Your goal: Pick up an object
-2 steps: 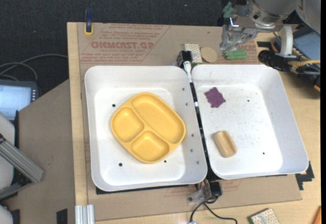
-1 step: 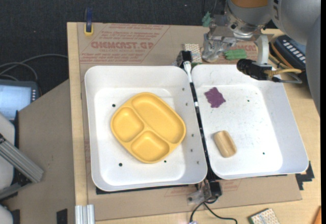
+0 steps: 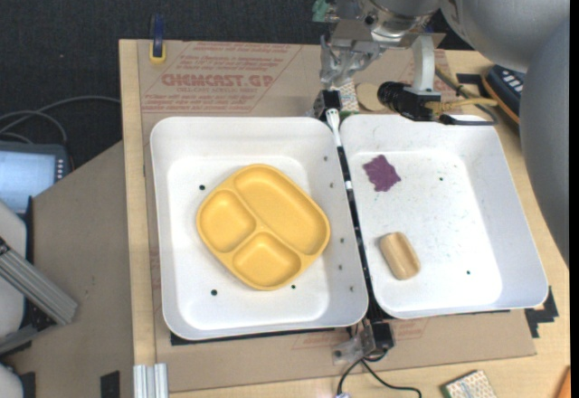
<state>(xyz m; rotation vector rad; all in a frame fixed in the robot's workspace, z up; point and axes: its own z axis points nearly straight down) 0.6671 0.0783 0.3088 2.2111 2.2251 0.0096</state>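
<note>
Two white bins lay before us. Right of the yellow divided plate [image 3: 262,225], in the other bin [image 3: 470,161], sat a tan cylinder [image 3: 399,255] and a purple scrap [image 3: 382,173]. Beyond the plate hung the gripper [image 3: 342,71]; its grip we couldn't judge.

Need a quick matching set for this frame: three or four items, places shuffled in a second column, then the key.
Items:
1. yellow divided plate
2. purple piece
3. tan cylinder
4. hand

Places:
A. right bin, front half
B. above the bench, behind where the two bins meet
C. left bin, near the middle
D. right bin, back left part

Pairs: 1-C, 2-D, 3-A, 4-B
</note>
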